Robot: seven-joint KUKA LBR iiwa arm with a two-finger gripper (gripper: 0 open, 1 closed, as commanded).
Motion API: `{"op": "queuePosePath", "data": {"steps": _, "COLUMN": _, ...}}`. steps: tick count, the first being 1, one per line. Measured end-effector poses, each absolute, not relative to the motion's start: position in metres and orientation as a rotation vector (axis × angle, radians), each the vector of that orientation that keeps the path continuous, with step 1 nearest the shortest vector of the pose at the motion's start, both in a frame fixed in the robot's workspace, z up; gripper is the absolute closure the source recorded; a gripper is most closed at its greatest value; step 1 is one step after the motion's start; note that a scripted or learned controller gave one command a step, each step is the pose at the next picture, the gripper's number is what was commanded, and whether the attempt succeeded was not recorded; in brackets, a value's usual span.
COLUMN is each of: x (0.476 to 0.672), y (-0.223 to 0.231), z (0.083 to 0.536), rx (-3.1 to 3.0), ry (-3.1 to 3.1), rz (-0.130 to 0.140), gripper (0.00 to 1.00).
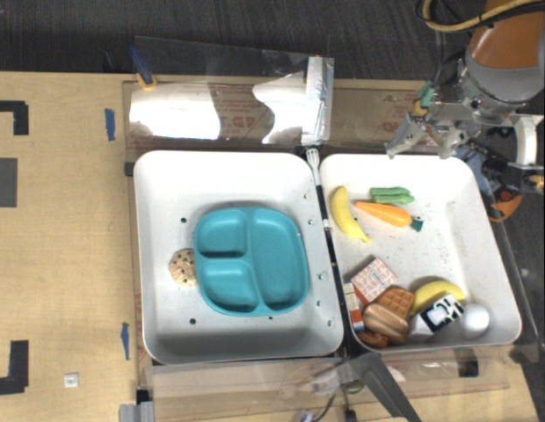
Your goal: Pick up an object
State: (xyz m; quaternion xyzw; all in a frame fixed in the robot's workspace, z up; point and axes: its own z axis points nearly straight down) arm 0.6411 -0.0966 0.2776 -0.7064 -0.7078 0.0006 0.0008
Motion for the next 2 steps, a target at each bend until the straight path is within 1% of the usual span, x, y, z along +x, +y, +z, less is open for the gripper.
{"op": "queuePosePath", "data": {"steps": 1, "x": 0.615, "y": -0.065, "z": 0.18, "rx": -2.214, "ry": -2.218, "rz": 0.009, "gripper": 0.0}}
{"op": "queuePosePath", "data": {"steps": 2, "x": 0.63, "y": -0.097, "z": 0.088, "rx": -2.119, "ry": -2.329, "rz": -0.006, "gripper": 0.0}}
